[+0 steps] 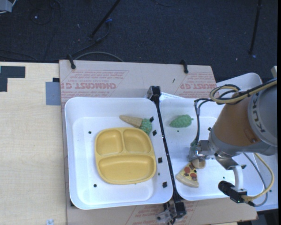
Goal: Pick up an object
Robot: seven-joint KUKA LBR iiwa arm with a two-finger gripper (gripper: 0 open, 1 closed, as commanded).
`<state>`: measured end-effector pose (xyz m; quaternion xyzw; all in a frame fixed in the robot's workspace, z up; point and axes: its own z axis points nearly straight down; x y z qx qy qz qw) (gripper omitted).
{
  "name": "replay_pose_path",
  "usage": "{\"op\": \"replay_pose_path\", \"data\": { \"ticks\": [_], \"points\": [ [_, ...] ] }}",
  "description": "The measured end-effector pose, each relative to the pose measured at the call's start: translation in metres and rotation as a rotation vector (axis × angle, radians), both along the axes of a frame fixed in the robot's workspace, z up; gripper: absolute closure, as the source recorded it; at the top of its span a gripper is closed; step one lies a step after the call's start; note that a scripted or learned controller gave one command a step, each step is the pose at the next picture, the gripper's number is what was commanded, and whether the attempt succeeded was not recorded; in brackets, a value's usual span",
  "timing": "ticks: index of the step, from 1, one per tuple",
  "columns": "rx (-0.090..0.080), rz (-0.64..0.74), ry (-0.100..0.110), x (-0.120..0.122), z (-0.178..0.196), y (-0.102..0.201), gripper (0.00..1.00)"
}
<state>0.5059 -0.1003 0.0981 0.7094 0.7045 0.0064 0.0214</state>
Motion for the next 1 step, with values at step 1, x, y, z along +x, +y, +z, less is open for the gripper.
{"op": "replay_pose_path", "data": {
  "ticks": [1],
  "points": [
    [0.002,-0.003,0.0,0.0004,0.0104,-0.0003,1.0]
  ]
}}
